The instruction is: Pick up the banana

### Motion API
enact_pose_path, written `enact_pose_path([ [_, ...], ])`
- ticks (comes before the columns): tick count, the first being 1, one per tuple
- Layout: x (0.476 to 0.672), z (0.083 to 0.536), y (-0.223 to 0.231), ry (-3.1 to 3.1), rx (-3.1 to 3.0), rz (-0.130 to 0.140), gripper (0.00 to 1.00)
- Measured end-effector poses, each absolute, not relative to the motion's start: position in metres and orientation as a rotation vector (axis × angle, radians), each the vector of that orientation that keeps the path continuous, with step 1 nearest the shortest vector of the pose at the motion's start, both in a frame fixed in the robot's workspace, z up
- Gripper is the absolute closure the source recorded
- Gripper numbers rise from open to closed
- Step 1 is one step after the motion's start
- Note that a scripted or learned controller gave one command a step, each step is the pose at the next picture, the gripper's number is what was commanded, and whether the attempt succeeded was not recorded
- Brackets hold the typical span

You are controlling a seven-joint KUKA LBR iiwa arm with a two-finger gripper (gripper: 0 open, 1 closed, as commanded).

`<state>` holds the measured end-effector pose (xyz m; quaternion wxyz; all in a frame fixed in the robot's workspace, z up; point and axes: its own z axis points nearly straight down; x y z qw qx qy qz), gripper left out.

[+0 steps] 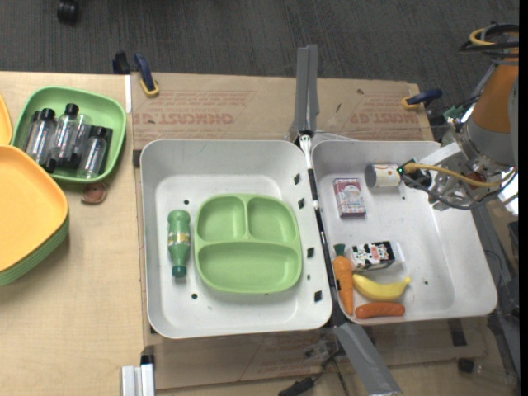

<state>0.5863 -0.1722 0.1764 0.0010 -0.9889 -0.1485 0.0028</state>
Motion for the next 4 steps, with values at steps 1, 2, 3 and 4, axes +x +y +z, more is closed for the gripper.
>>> enact_pose_path([
  [1,0.632,0.181,-0.164,-0.520,-3.098,0.006,1.00],
  [2,0.647,0.172,-0.162,-0.570,-3.090,0.005,1.00],
  [3,0.642,0.091,-0.178,-0.620,-3.079,0.006,1.00],
  [4,0.603,0.195,-0.182,-1.078,-2.950,0.004,1.00],
])
